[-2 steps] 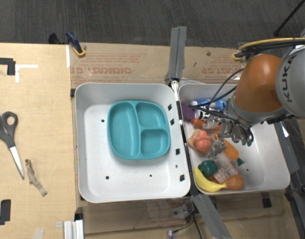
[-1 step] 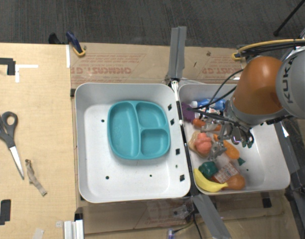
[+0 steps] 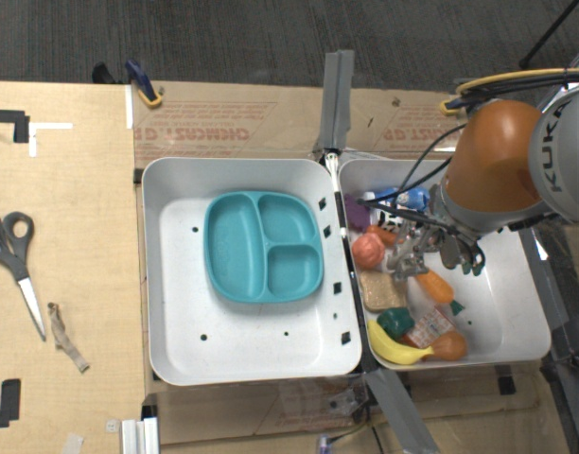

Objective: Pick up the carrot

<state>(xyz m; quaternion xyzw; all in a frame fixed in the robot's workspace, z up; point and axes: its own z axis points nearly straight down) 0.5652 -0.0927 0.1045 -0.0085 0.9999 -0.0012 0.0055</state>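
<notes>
I see end effector (image 3: pixel 410 259) down in right bin (image 3: pixel 517 334), just above toy pile — can't tell how far it's open or whether it grips anything. Carrot (image 3: pixel 435 287) lies just at its 4 o'clock, tilted. Banana (image 3: pixel 395 348) at bin's 7 o'clock. Teal divided plate (image 3: pixel 264 246) sits in left bin (image 3: pixel 176 282).

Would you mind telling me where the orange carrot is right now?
The orange carrot lies in the right white bin, just below the gripper, with the yellow banana nearer the front edge.
</notes>
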